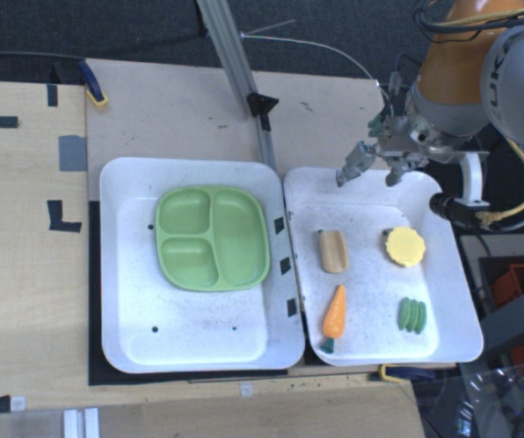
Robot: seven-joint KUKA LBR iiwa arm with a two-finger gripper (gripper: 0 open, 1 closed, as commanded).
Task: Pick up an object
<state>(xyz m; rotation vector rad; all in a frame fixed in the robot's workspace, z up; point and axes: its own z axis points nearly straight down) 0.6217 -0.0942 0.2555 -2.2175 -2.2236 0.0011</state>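
We see the grey arm (504, 57) with its orange band reaching in from the right edge of the worktop (180, 117), its end effector (370, 177) hanging over the far rim of the right bin (454, 327), near that bin's far left corner. Its two fingers (348, 173) stand apart with nothing between them.

In the right bin we find four small things, all lying on the white floor and apart from one another. A tan bread-like block (332, 250) lies near the bin's left wall, about midway along it. A yellow round piece with a scalloped edge (404, 246) lies toward the right wall, level with the block. An orange carrot (335, 312) with a green stub at its near end lies nearer the front edge, below the block. A green pod-like piece (413, 315) lies near the bin's front right corner, below the yellow piece. None of them touches the end effector, which is well apart from all four.

In the left bin (120, 272) we see a light green divided plate (213, 236) with three compartments, resting toward the far right part of that bin, close to the wall shared with the right bin.

A slanted metal pole (230, 48) rises from the far edge of the worktop between the two bins
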